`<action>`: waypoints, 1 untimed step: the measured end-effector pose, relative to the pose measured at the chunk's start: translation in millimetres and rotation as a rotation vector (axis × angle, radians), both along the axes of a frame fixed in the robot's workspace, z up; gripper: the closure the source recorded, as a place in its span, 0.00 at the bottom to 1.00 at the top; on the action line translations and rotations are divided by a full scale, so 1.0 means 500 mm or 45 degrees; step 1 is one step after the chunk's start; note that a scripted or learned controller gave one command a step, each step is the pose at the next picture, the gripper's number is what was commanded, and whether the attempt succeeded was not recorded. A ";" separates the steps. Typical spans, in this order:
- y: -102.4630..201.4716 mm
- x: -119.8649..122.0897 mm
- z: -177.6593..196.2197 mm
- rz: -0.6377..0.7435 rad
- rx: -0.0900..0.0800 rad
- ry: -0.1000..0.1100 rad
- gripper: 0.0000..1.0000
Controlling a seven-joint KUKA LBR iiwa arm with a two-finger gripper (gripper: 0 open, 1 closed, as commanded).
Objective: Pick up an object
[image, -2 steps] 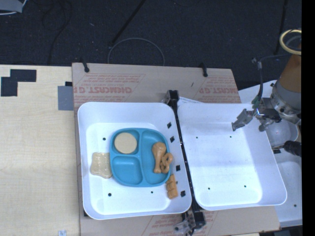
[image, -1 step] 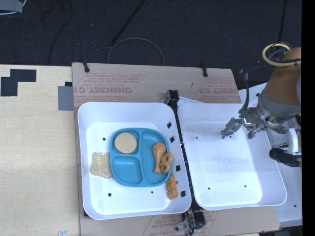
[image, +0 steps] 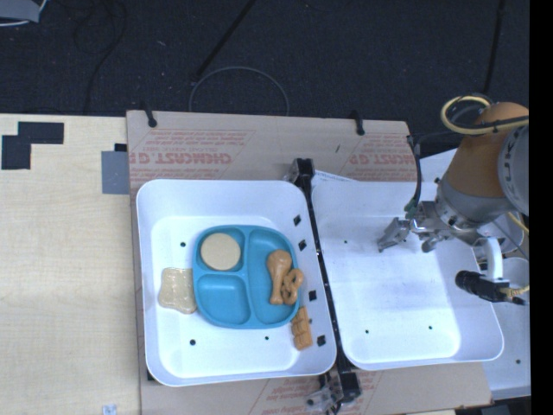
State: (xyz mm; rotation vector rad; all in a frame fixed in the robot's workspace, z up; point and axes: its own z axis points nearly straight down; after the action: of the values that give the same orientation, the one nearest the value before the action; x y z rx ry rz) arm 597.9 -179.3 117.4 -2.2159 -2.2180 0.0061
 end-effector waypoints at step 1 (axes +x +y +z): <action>0.003 -0.001 -0.063 0.000 -0.001 -0.003 0.00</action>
State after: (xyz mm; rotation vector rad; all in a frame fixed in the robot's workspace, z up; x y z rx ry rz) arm 597.5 -178.0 85.8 -2.2174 -2.2194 0.0043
